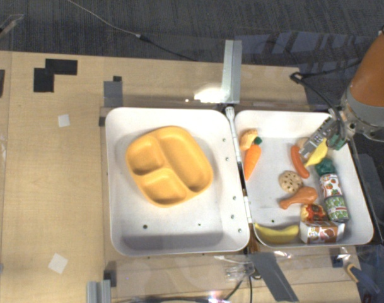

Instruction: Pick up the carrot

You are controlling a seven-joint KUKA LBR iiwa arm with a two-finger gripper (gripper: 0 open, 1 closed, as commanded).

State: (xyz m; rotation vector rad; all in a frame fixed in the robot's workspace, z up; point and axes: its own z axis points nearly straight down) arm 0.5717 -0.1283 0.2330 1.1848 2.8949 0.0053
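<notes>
The carrot [251, 158], orange with a green top, lies along the left wall of the right bin [273, 122], its tip pointing toward the front. My gripper [319, 142] hangs at the right side of that bin, over a red sausage [299, 160] and a yellow piece [315, 156], roughly a hand's width to the right of the carrot. Its fingers point down and left.
The left bin [119, 188] holds a yellow divided plate [169, 165]. Around the carrot lie a bread roll [246, 137], a cookie [290, 181], a chicken drumstick [298, 198], a banana [277, 233] and several cans [332, 197] at the right.
</notes>
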